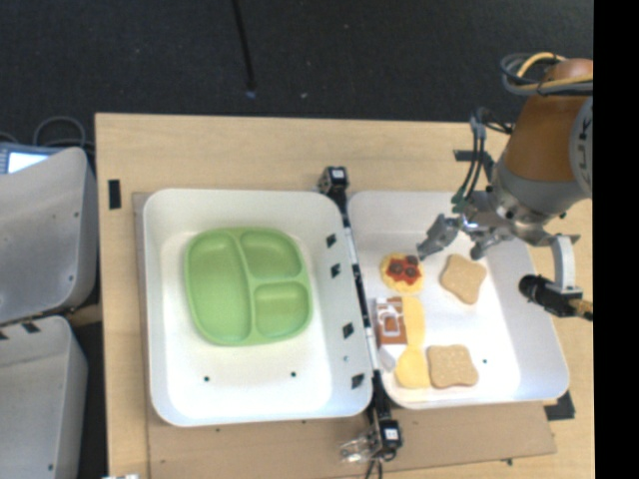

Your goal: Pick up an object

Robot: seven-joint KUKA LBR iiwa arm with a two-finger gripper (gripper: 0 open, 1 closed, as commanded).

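Note:
The right bin [519,337] holds several toy food pieces. A small round pizza [401,271] with red topping lies at its left side. A tan bread slice [463,279] sits right of it. Lower down are a brown-and-white packet [389,322], a yellow cheese-like piece [411,342] and a second bread slice [451,366]. My gripper [460,239] hangs open above the bin, its two grey fingers spread over the gap between the pizza and the upper bread slice. Nothing is between the fingers.
The left bin [170,367] holds a green three-compartment plate [248,285]. A divider with black clips [351,287] runs between the bins. The arm's grey body with its orange band [544,148] fills the upper right. A black part [547,293] sticks out at the right bin's edge.

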